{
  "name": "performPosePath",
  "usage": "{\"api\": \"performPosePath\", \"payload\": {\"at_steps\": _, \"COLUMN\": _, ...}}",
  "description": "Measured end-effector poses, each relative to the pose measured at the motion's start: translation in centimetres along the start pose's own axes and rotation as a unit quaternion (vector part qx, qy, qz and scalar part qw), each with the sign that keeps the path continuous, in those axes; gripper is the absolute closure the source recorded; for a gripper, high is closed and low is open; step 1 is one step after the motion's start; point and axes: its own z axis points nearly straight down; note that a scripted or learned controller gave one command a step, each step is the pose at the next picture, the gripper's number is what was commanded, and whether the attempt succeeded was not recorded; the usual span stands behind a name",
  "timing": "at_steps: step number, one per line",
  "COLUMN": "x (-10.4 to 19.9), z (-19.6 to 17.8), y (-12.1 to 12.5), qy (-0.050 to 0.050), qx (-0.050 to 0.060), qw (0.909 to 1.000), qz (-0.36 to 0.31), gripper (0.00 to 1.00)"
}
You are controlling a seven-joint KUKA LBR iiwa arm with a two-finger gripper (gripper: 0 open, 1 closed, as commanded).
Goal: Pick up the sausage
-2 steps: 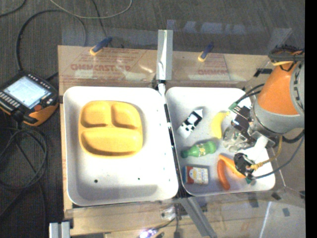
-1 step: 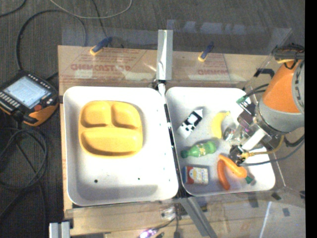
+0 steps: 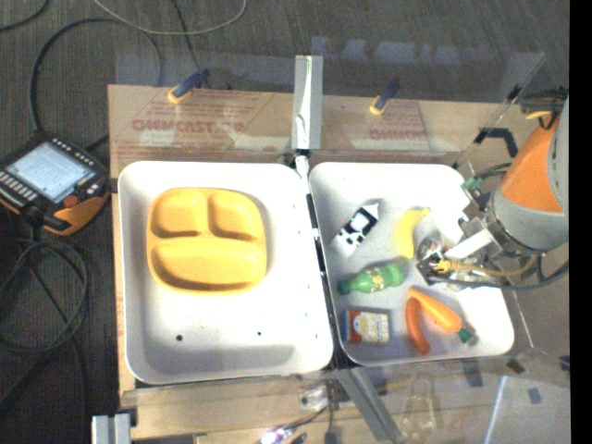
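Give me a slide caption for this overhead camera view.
Gripper hovers in the right bin near the sausage.

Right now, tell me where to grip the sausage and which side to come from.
Take the sausage on the half nearer the view's bottom edge, coming straight down from above with the pincer closing across its narrow width. It lies flat, and its far end seems to meet the carrot, while the near half looks free on both sides.
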Motion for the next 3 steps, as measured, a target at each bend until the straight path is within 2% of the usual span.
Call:
{"api": "performPosePath", "payload": {"at_steps": 1, "x": 0.4, "z": 4.1, "y": -1.1, "qy": 0.0, "qx": 0.001, "qw": 0.9837, "qz": -0.18, "gripper": 1.0}}
{"api": "performPosePath", "payload": {"at_steps": 2, "x": 1.3, "z": 0.1, "y": -3.0, "qy": 0.001, "qx": -0.001, "qw": 0.9948, "qz": -0.102, "gripper": 1.0}}
{"api": "performPosePath", "payload": {"at_steps": 3, "x": 0.1, "z": -0.1, "y": -0.3, "qy": 0.0, "qx": 0.0, "qw": 0.9996, "qz": 0.029, "gripper": 1.0}}
